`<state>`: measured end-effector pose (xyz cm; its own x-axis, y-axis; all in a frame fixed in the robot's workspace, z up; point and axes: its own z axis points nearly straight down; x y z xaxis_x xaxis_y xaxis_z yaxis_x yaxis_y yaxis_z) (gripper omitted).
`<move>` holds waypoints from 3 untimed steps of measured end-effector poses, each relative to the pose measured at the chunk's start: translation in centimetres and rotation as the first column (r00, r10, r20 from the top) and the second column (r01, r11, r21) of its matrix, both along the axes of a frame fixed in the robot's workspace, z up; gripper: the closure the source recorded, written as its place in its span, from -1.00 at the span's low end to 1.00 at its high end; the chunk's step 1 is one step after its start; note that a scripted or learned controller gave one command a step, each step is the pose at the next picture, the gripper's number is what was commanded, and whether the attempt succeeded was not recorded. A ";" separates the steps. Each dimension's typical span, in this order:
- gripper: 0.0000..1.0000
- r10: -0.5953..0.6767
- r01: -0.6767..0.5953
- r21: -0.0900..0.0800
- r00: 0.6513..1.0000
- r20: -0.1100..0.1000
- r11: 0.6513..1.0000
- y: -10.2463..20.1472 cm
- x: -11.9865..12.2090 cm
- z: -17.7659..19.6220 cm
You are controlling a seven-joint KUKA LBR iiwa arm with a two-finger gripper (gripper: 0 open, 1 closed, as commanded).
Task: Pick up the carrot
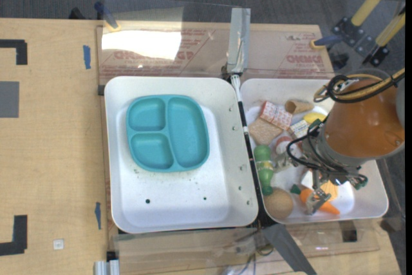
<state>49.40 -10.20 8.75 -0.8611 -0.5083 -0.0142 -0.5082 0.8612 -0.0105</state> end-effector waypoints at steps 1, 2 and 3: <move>-1.00 -0.435 0.435 0.009 0.901 -0.007 0.900 -1.7 -0.1 -0.1; 1.00 -0.434 0.434 0.014 0.901 0.005 0.901 -1.6 0.4 1.1; 1.00 -0.096 0.096 0.003 0.995 -0.011 0.995 -3.9 -0.9 9.3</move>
